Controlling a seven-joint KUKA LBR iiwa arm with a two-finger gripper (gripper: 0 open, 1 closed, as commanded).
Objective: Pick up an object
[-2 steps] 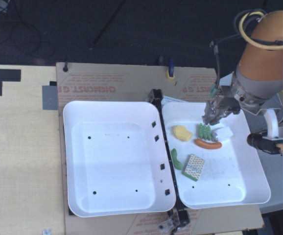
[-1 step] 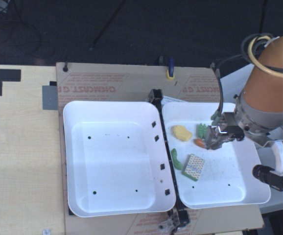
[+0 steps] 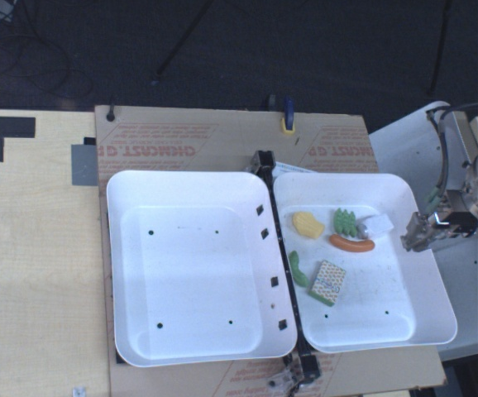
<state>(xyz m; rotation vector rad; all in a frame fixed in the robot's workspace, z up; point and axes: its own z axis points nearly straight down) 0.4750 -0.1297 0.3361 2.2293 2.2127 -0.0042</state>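
Here, the pincer point(image 3: 414, 240) hovers at the right bin's point(image 3: 421, 325) three o'clock rim; its opening cannot be told. The sausage point(image 3: 352, 243) lies near centre, likely light, smooth, best gripped mid-length.

Two white bins, left point(image 3: 131, 213) and right point(image 3: 404, 201), sit on a brown cardboard sheet point(image 3: 222, 143) printed with red lettering. The right bin holds a yellow piece point(image 3: 308, 224), a green leafy piece point(image 3: 344, 220), an orange-red sausage point(image 3: 352, 243), a green pod point(image 3: 298, 270) and a pale card point(image 3: 329, 281) speckled with yellow and blue dots and edged in green.
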